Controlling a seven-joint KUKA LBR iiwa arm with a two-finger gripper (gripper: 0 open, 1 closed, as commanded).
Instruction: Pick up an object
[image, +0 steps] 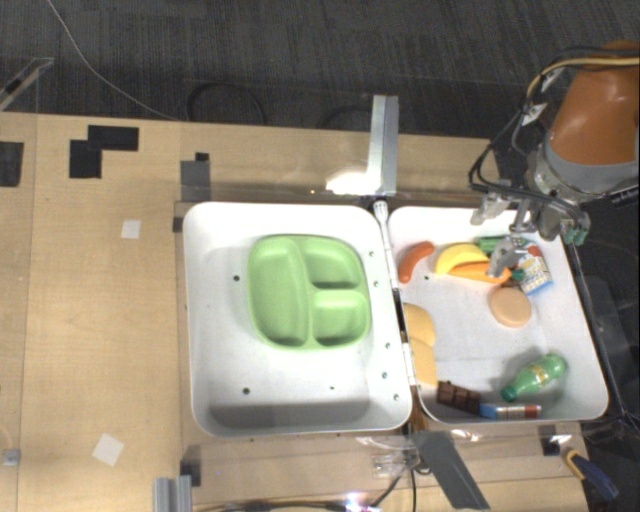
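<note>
lying just left of the hand (519, 243), a banana (462, 260).

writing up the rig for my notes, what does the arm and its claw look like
The arm is a rounded body with a broad orange band over a grey section. Black cables loop along its left side. Below hangs the claw, a small grey metal piece, its tip over the right bin.
</note>
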